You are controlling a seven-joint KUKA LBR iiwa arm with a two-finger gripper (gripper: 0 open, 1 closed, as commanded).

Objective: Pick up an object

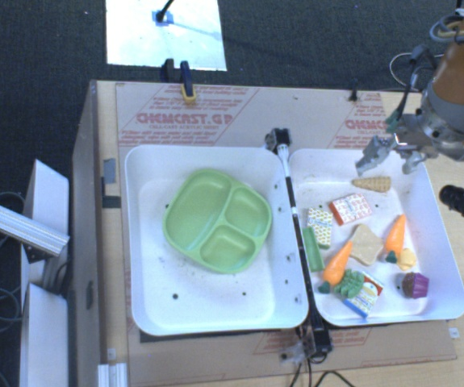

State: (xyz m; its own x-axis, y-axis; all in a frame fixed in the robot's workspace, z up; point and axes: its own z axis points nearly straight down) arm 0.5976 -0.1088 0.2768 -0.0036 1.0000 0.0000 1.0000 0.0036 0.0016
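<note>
Two carrots (pixel 338 262), one green plate (pixel 217 220)

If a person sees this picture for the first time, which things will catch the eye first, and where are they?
The light green divided plate lies alone in the left bin and stands out most. The right bin holds a crowd of small toy foods, among them two orange carrots. The arm's hand hovers over that bin's far edge, near a tan cone-shaped piece.
</note>
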